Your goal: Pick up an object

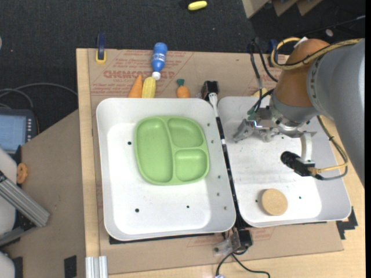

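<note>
A round tan disc (pixel 273 202) lies flat near the front of the right bin (pixel 249 172). My gripper (pixel 255 130) hangs low over the back left part of that same bin, well behind the disc and apart from it. Nothing shows in its grasp. The grey arm with its orange band (pixel 295 80) comes in from the right and covers the bin's back right corner.
A green divided plate (pixel 172 149) sits in the left bin (pixel 116 172). Behind the bins lie a blue bottle (pixel 159 57), a toy corn cob (pixel 149 87), two toy carrots (pixel 135 87) and a small black item (pixel 209 88). A black connector on a yellow cable (pixel 297 163) hangs over the right bin.
</note>
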`<state>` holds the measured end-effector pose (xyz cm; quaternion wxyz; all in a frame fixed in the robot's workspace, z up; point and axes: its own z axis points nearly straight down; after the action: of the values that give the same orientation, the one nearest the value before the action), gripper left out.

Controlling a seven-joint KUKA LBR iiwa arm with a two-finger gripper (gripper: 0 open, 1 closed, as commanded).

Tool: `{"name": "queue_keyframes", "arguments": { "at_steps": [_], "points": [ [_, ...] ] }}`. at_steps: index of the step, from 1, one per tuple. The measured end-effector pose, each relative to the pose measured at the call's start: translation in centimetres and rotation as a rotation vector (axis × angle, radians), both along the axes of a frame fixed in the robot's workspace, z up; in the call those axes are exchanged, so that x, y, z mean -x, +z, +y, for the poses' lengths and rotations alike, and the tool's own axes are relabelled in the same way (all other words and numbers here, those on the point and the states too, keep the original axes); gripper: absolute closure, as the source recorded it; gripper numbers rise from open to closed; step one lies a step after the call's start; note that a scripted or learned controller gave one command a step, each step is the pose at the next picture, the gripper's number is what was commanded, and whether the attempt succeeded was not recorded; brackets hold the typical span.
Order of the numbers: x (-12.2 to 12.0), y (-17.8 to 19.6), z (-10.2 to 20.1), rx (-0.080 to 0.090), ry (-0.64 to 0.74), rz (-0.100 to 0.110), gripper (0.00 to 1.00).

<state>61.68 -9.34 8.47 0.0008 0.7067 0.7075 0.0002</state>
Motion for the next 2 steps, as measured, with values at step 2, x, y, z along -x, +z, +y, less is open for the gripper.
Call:
{"name": "queue_keyframes", "arguments": {
  "at_steps": [2],
  "points": [
    [0.00, 0.00, 0.00, 0.000, 0.000, 0.000, 0.00]
  ]
}}
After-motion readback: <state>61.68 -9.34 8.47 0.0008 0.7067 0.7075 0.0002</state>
